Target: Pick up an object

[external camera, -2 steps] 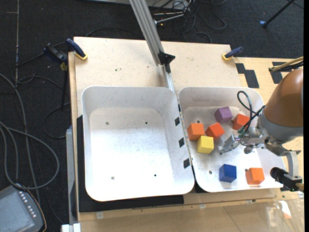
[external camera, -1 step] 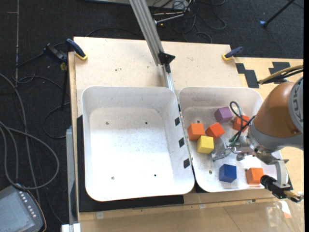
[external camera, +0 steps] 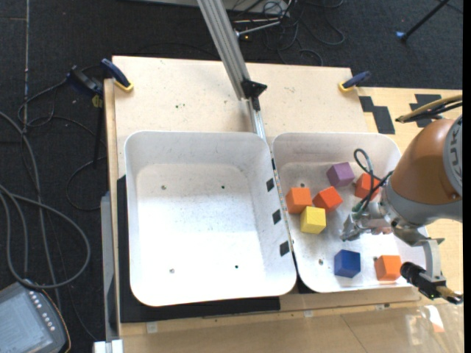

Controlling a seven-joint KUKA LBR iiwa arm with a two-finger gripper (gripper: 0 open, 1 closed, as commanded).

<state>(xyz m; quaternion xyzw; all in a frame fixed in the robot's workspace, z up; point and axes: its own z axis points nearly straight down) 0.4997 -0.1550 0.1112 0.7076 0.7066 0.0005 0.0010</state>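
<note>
The right bin (external camera: 324, 144) holds several small blocks. A purple block (external camera: 340, 173) lies toward the back, with an orange block (external camera: 364, 185) to its right, partly behind the arm. Two more orange blocks (external camera: 299, 198) (external camera: 328, 198) sit mid-bin above a yellow block (external camera: 313, 219). A blue block (external camera: 347, 263) and another orange block (external camera: 388, 268) rest near the front wall. My gripper (external camera: 353, 229) hangs low over the bin floor, right of the yellow block and above the blue one. No block shows between its tips.
The left bin (external camera: 147, 153) stands beside the right one. A slanted metal pole (external camera: 224, 39) crosses the back of the bench. Clamps (external camera: 118, 76) (external camera: 355, 80) sit at the bench's back corners. A cable loops over the arm near the right bin's wall.
</note>
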